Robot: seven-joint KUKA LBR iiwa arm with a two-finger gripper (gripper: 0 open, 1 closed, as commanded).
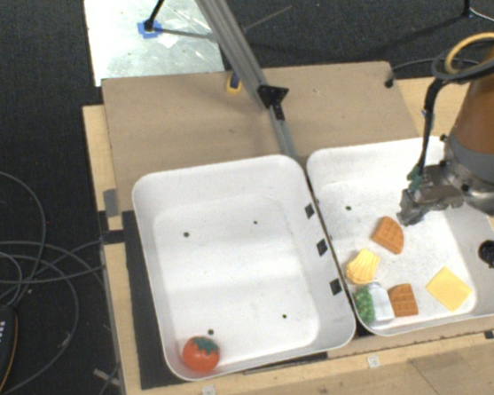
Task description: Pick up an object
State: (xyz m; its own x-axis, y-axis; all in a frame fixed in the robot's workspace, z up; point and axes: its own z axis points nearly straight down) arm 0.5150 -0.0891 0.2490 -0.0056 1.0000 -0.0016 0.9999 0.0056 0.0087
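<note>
the arm (pixel 487 118) reaches in over the right bin (pixel 343 176), its orange band above the grey wrist. the gripper (pixel 412 213) hangs low over the middle of that bin, close to the right-hand wall, and whether it is wide, narrow or holding anything cannot be told from this slant; nothing is seen gripped in it.

just beside the gripper, toward the near edge, lies an orange waffle-like piece (pixel 387 236), tilted. nearer the bin's left wall sits a pale yellow shell-shaped piece (pixel 362 267). along the near wall there is a small green and white item (pixel 371 304), touching or almost touching a second orange waffle piece (pixel 403 300) on its right. a flat yellow square (pixel 448 288) lies toward the near right corner, apart from the others.

the left bin (pixel 219 187) holds a red tomato (pixel 200 354) in its near left corner, against the wall, well apart from the gripper.
</note>
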